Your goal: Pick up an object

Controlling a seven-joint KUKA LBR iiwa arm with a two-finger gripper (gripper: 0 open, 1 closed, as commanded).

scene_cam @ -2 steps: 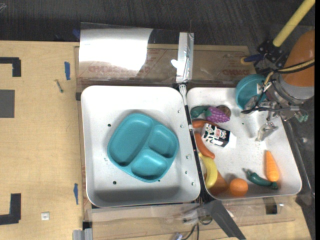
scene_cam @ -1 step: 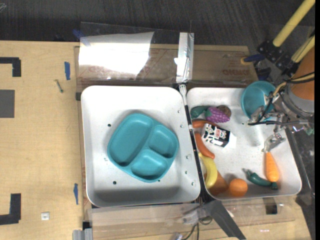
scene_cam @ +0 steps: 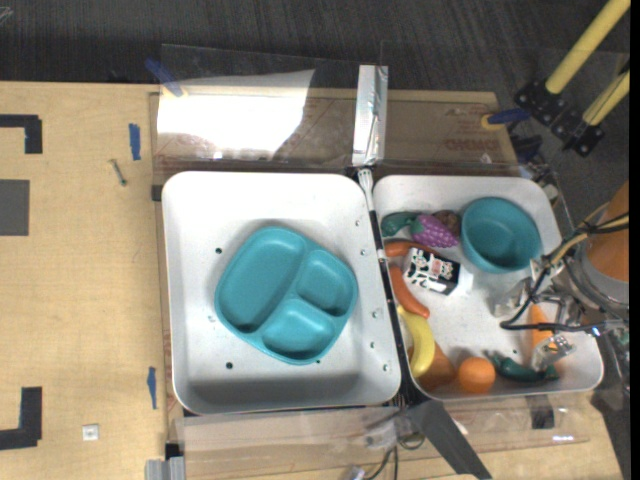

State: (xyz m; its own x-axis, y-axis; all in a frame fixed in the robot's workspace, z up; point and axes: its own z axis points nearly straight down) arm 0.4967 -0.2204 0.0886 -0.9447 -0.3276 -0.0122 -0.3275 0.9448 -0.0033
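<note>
White and shallow, two plastic bins sit side by side on your pale wooden table (scene_cam: 70,318). Your left bin (scene_cam: 190,208) holds one thing: a teal plastic plate with three compartments (scene_cam: 287,292), lying flat near its middle.

Your right bin (scene_cam: 480,318) is crowded. A round teal bowl (scene_cam: 500,233) stands upright in its far corner. Just left of the bowl lie a purple knobbly toy (scene_cam: 438,230) and a dark green toy piece (scene_cam: 400,224). Below them a small black and white block (scene_cam: 433,270) rests against an orange carrot-shaped toy (scene_cam: 408,290). Nearer you, along the left wall, a yellow banana (scene_cam: 421,343) touches a round orange fruit (scene_cam: 476,374). A dark green vegetable-shaped toy (scene_cam: 527,370) lies just right of that fruit.

Your arm reaches in from the right, and its tool (scene_cam: 545,313) hangs over the right side of this bin, wrapped in black cables. You cannot tell how far it is open, or whether it has hold of anything.
</note>
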